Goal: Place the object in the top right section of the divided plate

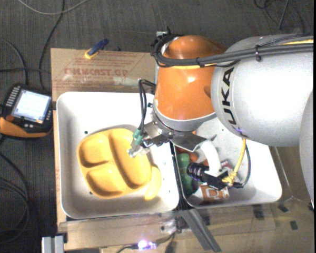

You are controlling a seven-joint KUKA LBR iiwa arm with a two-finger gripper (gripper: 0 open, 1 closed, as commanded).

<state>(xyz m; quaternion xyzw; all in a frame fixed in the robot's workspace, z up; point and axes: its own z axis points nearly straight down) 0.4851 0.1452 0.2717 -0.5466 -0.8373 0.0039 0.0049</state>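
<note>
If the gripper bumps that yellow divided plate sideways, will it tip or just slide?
The plate would probably slide rather than tip: it looks low and wide, lying flat on the smooth floor of the left bin. It looks like moulded plastic, so likely stiff and light. It could not travel far, since its lower right edge already lies near the bin's wall.

the divided plate (111, 164) is a warm yellow-orange, plain and unpatterned, and it sits in a white bin (73, 115). a paler yellow piece (153, 185) lies at the plate's four o'clock. the arm (263, 94) is light grey with dark lettering, its band (185, 83) glossy orange. at ten o'clock a handheld pendant (23, 111) shows an orange body, black frame and pale blue screen. the cardboard (102, 70) is tan with faded red print.
</note>
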